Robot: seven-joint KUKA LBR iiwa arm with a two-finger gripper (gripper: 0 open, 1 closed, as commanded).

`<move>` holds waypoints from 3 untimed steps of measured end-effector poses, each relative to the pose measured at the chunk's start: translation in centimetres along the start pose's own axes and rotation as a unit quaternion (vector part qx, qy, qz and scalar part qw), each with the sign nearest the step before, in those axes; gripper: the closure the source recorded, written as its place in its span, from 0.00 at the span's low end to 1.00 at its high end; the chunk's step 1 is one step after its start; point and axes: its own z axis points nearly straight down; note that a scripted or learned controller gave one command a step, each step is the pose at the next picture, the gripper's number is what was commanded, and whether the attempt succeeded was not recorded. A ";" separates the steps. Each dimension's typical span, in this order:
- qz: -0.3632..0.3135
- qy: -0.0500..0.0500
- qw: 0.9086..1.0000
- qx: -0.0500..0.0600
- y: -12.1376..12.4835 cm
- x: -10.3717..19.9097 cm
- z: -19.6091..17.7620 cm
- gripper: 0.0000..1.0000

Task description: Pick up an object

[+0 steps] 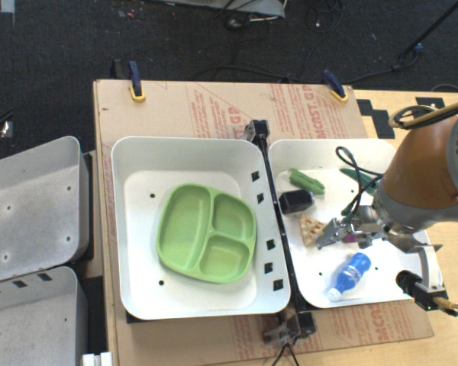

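Blue bottle [349, 274] — lying tilted, right bin [389, 300], near front edge

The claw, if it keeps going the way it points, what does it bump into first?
The claw points left, toward the pizza slice toy just ahead of it in the right bin. That looks like the first thing it would meet, though its height above the bin is hard to judge from above.

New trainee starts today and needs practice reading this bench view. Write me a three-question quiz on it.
1. True or false: the green divided plate lies in the left bin.
2. Which lies nearest the claw? A) blue bottle B) pizza-slice toy C) green pickle-like toy
3. Fill in: the black object lies in the ____ bin.

Key: 1 true; 2 B; 3 right.
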 end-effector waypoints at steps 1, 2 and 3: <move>0.000 0.000 1.000 0.000 0.4 0.0 4.3 0.00; 0.000 0.000 1.000 0.000 0.3 0.0 6.8 0.00; 0.001 0.000 1.000 -0.001 0.4 0.0 5.7 1.00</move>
